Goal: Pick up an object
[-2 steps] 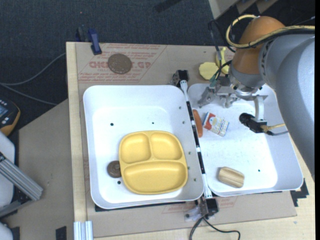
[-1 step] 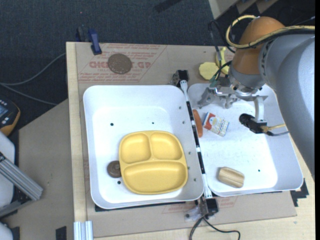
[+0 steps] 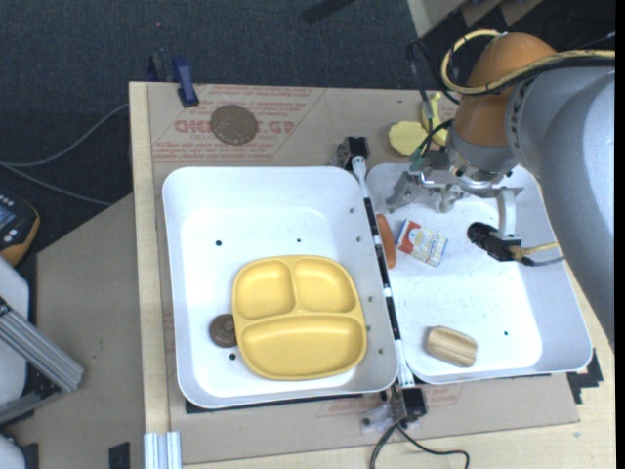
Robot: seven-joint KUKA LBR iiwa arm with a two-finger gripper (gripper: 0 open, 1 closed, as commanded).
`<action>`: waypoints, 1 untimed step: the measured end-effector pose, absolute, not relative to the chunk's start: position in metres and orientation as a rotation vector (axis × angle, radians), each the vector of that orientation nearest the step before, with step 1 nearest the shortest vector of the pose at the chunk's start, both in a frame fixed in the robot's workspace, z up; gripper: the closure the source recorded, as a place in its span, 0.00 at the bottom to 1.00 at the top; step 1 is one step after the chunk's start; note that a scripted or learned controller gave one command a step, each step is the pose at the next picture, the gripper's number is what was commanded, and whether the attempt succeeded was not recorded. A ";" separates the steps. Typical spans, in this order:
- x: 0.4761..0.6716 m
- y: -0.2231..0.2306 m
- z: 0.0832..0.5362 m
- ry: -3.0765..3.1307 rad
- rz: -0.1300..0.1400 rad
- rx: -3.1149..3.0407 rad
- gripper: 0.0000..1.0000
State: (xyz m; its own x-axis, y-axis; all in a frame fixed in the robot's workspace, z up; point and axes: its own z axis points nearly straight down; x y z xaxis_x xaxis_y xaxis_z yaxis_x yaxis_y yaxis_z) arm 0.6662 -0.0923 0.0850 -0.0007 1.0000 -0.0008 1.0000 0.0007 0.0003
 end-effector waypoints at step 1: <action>0.667 -0.095 0.085 2.220 0.000 2.220 0.00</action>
State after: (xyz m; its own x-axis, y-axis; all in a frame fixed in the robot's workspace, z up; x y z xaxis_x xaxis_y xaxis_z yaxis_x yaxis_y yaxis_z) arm 0.6666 -0.0946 0.0849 -0.0001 1.0000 -0.0016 1.0000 0.0001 0.0013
